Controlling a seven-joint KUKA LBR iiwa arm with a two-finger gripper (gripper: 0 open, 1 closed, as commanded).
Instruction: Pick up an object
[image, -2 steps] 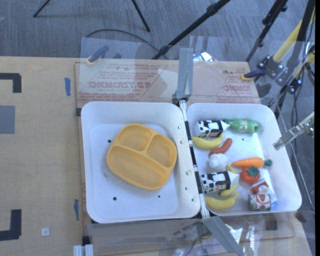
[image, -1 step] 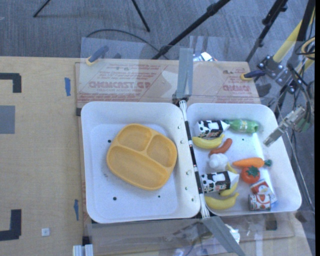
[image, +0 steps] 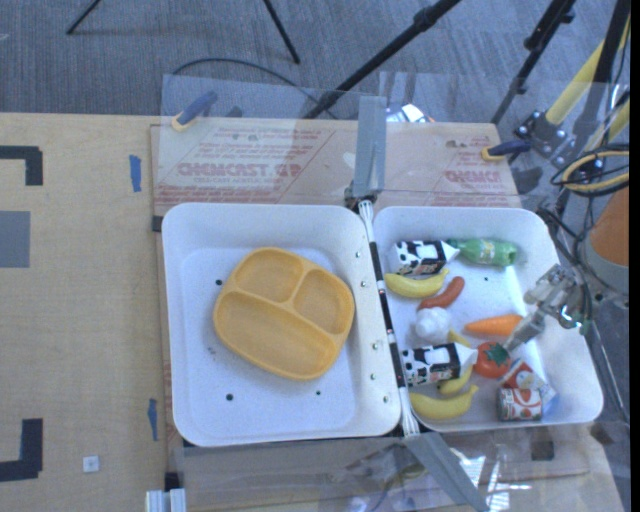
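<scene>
My gripper (image: 524, 318) reaches in over the right side of the right bin (image: 575, 400), low over the toys. Its fingers (image: 523, 333) look spread and point down-left. Nothing is held between them. An orange carrot (image: 490, 325) lies just left of the fingertips, its right end close to the gap. Just below it sits a red tomato-like toy (image: 489, 362). Also in this bin are a red-and-white carton (image: 522, 396), two cow-patterned cartons (image: 420, 257) (image: 430, 362), two bananas (image: 414, 285) (image: 443, 401), a green bottle (image: 487, 250), a red sausage (image: 445, 293) and a white ball (image: 432, 323).
The left bin (image: 190, 400) holds a yellow divided plate (image: 285, 311). A ridge (image: 378, 300) separates the two bins. Cables and stands crowd the area beyond the right bin's far right corner.
</scene>
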